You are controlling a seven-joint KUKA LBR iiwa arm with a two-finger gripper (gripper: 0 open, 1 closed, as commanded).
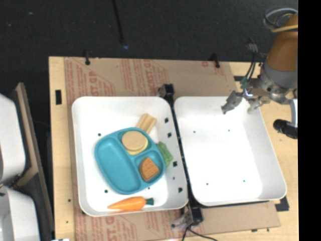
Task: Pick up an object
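My gripper (239, 104) hangs over the far edge of the right bin (261, 149), near its back right corner. Its two fingers stand apart, open, with nothing between them. All the objects lie in the left bin (85, 134). A blue compartment tray (116, 164) sits in its middle, carrying a round tan biscuit (135, 141) and a brown waffle piece (149, 169). A pale wooden stick (146, 122) leans off the tray's far edge and a green leafy piece (165, 153) lies at its right side. An orange carrot (129, 203) rests by the bin's near wall.
The arm's grey wrist and orange band (283, 49) come in from the upper right. Black clips (166, 91) join the bins along their shared wall. Both bins stand on a brown cardboard sheet (125, 74). White equipment (10, 149) sits at the far left.
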